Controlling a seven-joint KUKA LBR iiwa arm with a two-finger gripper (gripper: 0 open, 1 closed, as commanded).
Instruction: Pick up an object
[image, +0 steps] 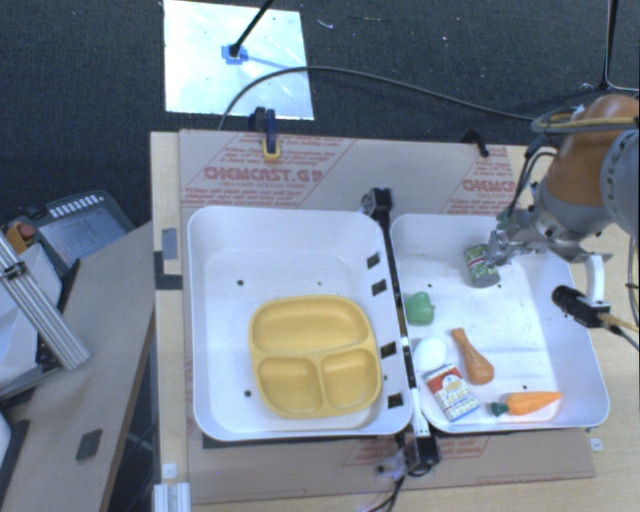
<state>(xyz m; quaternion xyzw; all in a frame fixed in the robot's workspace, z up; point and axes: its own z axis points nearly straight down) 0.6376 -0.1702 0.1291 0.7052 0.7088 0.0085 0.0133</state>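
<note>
Gripper (497, 250) hangs low in the right bin (590, 400), touching the small green can (481, 266); whether it grips the can, I cannot tell. Yellow tray (315, 355) lies in the left bin (215, 300).

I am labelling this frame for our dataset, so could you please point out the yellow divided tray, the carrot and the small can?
yellow divided tray (300, 325): camera view, floor of its large upper compartment.
carrot (534, 402): camera view, middle of the orange body.
small can (481, 266): camera view, its side label.
</note>
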